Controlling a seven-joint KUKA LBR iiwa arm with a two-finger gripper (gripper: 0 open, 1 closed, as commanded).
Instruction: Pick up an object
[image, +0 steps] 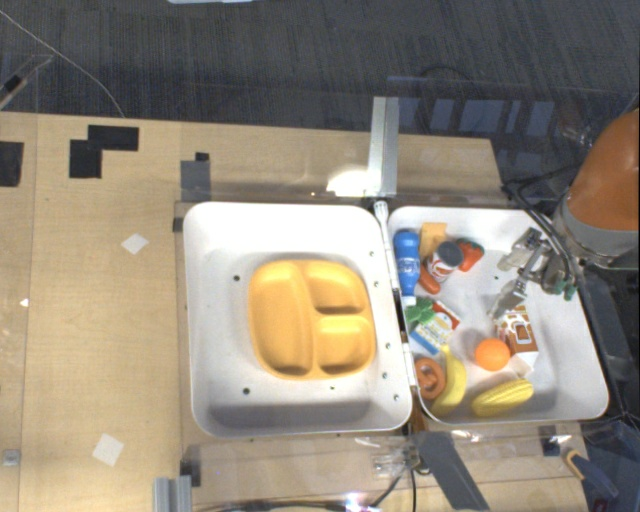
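My gripper (512, 280) hangs over the right bin (580, 400), near its right-hand middle, with its two metal fingers spread open and nothing between them. Just below the fingertips lies a small brown and white carton (519, 331), and an orange ball (491, 354) sits beside it. Two bananas lie at the bin's front: one (502, 397) toward the right, one (453, 383) to its left. Along the bin's left side are a blue bottle (406, 259), a red and orange toy (452, 260) and a green and white packet (430, 322).
The left bin (215, 300) holds a yellow divided tray (310, 317). A metal post (385, 150) rises behind the seam between the two bins. The arm's orange band (610, 180) and cables hang over the right bin's far right corner.
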